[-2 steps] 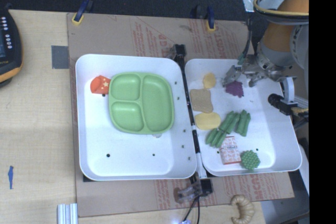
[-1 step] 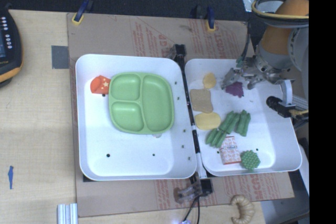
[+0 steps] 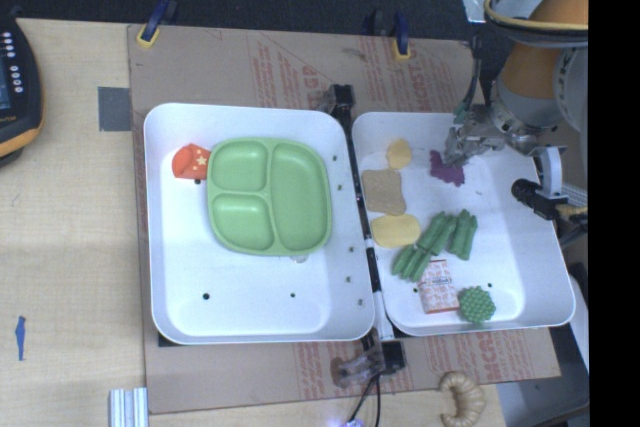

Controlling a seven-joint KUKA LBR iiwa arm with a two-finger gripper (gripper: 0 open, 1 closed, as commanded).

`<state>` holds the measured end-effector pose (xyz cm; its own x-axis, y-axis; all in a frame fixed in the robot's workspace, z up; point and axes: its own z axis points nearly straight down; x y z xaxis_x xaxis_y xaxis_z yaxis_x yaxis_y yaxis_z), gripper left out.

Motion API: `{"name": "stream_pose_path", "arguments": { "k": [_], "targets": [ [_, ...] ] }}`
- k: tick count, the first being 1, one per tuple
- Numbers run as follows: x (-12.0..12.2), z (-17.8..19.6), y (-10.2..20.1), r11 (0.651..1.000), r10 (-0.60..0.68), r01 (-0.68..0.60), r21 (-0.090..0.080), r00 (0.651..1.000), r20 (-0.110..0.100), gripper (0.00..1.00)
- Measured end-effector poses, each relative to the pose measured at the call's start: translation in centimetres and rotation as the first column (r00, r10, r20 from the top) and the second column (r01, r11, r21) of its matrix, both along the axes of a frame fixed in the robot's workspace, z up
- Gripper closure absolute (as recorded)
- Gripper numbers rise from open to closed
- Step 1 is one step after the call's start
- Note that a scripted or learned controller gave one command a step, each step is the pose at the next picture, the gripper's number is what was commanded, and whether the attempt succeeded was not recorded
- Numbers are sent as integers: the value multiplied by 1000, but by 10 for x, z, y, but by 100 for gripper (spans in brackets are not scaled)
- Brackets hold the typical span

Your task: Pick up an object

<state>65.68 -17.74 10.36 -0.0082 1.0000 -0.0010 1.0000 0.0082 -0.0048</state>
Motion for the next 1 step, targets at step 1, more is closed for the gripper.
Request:
{"name": "stream_pose_path", "arguments": {
  "k": [1],
  "targets": [
    [0, 0, 0, 1000, 0, 0, 0, 1000, -1, 0]
  ]
}}
